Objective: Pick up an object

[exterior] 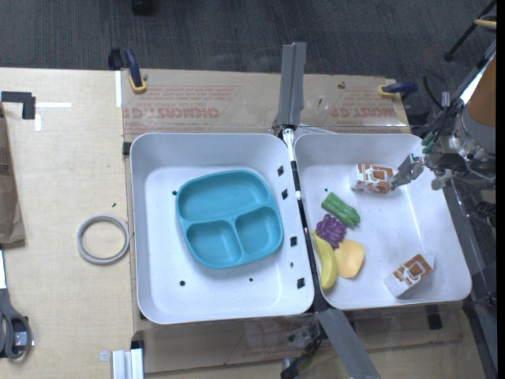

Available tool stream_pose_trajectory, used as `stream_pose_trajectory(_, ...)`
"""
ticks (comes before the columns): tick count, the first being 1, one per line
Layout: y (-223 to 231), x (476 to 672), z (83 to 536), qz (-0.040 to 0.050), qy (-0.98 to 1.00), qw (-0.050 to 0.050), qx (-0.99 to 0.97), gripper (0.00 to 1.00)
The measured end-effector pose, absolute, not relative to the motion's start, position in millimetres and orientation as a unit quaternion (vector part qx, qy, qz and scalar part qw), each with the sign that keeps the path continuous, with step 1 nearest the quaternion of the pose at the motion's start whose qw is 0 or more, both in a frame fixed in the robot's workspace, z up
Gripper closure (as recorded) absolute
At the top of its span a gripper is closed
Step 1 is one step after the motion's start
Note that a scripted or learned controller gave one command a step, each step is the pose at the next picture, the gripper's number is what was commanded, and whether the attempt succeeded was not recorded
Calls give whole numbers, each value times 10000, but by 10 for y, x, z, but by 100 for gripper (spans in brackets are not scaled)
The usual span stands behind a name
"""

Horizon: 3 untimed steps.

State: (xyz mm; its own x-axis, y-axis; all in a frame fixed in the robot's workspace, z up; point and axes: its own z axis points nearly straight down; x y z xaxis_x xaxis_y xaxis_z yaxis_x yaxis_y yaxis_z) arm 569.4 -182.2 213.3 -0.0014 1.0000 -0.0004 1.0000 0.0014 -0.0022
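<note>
The right bin (442, 235) holds several toy foods. A small white and brown carton (372, 178) lies near its far side. A green pickle (341, 209), purple grapes (331, 228), a banana (324, 260) and a yellow fruit (350, 258) cluster by the bin's left wall. A second carton (411, 273) lies tilted at the near right. My gripper (418, 170) hangs over the bin's far right corner, just right of the first carton, and nothing shows in its grasp.
The left bin (150, 275) holds a blue divided plate (229, 218). A grey tape ring (103, 238) and scissors (12, 334) lie on the bench to the left. Clamps (136, 76) hold the cardboard at the back.
</note>
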Motion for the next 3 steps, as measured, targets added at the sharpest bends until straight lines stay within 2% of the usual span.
stream_pose_trajectory(1, -1574, 5744, 1084, 13, -6088, 14, -7933, 0)
stream_pose_trajectory(2, -1026, 5981, 1095, 7, -6680, 1, -7442, 0)
stream_pose_trajectory(3, -941, 6229, 1024, 1, -8371, -3, -5471, 0)
